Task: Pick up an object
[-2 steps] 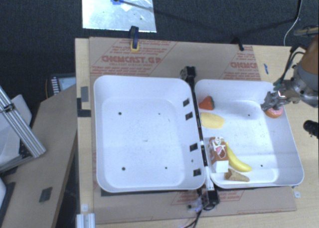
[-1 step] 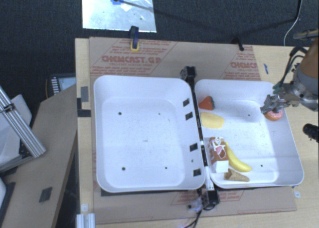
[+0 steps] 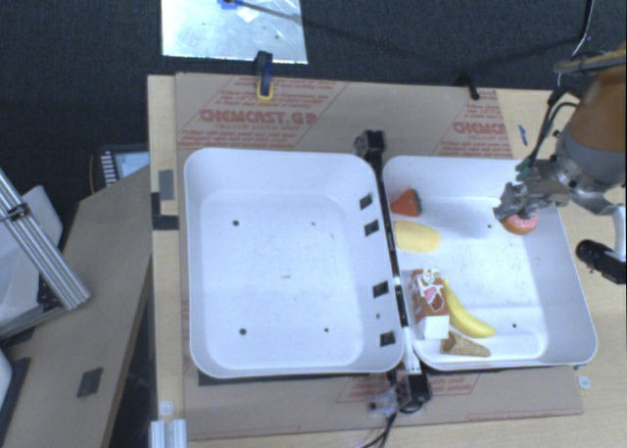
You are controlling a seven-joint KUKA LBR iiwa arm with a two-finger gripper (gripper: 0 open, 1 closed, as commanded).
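My gripper (image 3: 518, 211) hangs over the far right part of the right bin (image 3: 563, 338). A small round red-orange object (image 3: 521, 224) sits right at its fingertips, pinched between them and partly covered by them. Loose in the same bin lie a red strawberry-like piece (image 3: 407, 203), a yellow oval fruit (image 3: 416, 235), a banana (image 3: 467, 317), a brown and white box (image 3: 428, 301) and a tan wedge (image 3: 463, 344).
The left bin (image 3: 211, 240) lies beside the right one, with a black hinge strip (image 3: 384, 250) between them. Both rest on a cardboard sheet (image 3: 294, 108). The grey arm with its orange band (image 3: 598, 123) enters from the right.
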